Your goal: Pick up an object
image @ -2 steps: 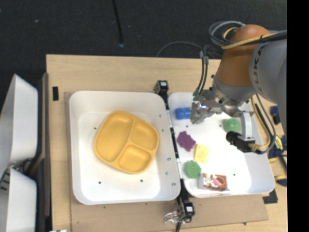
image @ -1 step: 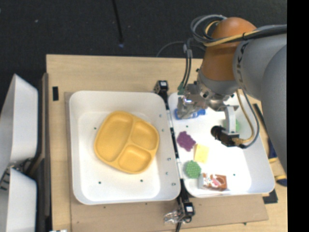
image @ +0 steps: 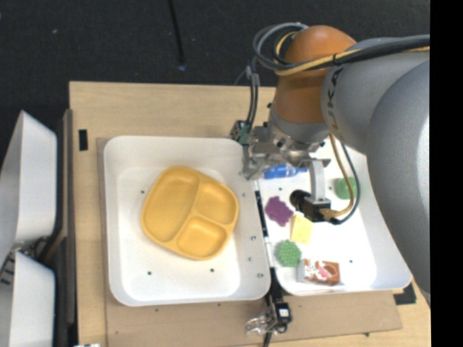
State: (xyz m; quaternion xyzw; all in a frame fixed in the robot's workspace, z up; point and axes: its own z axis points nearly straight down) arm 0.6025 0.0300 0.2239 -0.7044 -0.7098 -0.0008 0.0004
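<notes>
Bins number two: the left bin point(image: 116, 194) carries one yellow divided plate point(image: 189, 212) at its middle. The right bin point(image: 362, 262) carries six small things beneath the gripper point(image: 278, 161): a blue piece point(image: 278, 171), purple toy point(image: 278, 210), yellow block point(image: 301, 229), two green balls point(image: 289, 252) and one red packet point(image: 320, 271) by its near edge.

From my seat the arm point(image: 376, 100) runs off the right edge and covers the upper part of the right bin point(image: 362, 270), so I can't see that bin's far wall. The gripper point(image: 278, 157) sits under the wrist hardware, and I can't make out how its fingers stand. A blue object point(image: 278, 171) shows just a sliver beneath it. A green thing point(image: 341, 188) is partly behind a cable. The small packet point(image: 320, 271) has print too fine to read.
</notes>
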